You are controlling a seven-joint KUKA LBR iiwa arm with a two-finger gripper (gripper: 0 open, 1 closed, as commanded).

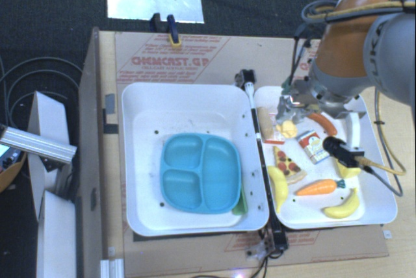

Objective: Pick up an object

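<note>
Holding two bananas (342,204), one carrot (318,188): right bin (383,205).

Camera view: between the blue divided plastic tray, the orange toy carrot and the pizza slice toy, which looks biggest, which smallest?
1. Blue divided plastic tray, by far.
2. Orange toy carrot and pizza slice toy: look alike in size, so unranked.

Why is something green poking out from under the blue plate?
A green thing lies tucked under the blue plate at its right edge in the left bin, mostly hidden. I cannot tell what it is. The other toys fill the right bin.
</note>
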